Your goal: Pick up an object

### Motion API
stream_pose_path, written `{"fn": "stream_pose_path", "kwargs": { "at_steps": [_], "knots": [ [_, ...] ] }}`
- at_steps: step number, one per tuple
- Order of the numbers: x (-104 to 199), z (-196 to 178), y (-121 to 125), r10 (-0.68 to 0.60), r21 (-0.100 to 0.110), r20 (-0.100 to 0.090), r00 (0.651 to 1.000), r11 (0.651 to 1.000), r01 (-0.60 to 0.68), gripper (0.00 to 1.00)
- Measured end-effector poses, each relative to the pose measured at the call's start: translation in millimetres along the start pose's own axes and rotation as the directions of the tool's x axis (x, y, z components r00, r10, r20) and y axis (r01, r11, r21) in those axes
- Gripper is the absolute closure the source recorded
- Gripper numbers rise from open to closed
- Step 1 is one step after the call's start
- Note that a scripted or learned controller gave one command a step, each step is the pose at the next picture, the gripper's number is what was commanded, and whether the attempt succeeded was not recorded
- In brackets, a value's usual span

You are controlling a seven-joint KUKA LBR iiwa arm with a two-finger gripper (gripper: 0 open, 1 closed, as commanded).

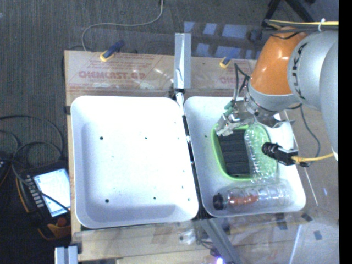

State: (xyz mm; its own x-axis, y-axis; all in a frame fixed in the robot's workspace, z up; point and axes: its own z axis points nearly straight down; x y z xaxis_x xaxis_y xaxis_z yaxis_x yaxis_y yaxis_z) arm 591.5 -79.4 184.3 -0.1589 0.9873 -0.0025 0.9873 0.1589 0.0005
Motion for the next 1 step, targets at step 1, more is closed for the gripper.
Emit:
{"fn": "stream_pose_path", "kwargs": {
  "at_steps": [1],
  "knots": [
    [0.1,0.0,0.0,0.0,0.0,0.0,1.0,1.0,0.0,0.0]
  ]
}}
